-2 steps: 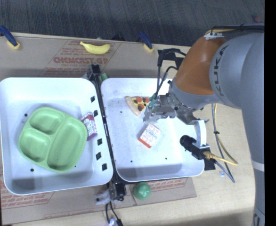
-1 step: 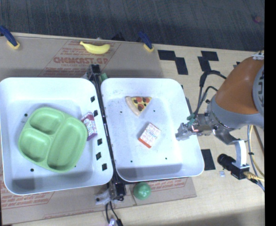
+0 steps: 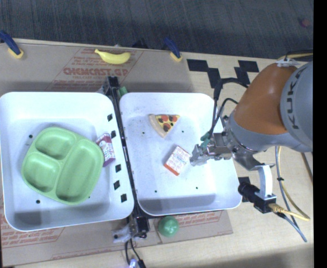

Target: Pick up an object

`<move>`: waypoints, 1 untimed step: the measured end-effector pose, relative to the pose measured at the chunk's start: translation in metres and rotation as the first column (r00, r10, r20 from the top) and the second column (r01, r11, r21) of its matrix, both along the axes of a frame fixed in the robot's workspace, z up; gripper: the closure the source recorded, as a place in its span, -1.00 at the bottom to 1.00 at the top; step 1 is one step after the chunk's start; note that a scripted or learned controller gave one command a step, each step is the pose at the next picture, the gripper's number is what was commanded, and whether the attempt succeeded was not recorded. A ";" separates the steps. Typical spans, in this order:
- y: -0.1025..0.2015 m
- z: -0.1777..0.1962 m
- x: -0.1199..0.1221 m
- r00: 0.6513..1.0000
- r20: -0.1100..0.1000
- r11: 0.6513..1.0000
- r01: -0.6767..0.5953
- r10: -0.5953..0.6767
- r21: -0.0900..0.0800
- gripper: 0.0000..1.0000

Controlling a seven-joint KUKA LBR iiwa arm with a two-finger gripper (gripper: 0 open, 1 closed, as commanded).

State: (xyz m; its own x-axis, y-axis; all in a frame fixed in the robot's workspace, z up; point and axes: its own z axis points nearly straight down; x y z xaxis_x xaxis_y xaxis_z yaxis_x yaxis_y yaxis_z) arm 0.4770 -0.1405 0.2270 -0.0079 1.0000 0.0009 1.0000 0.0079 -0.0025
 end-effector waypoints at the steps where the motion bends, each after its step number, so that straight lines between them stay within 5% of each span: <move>1: 0.012 -0.008 0.000 1.000 0.001 1.000 0.000 0.000 -0.001 1.00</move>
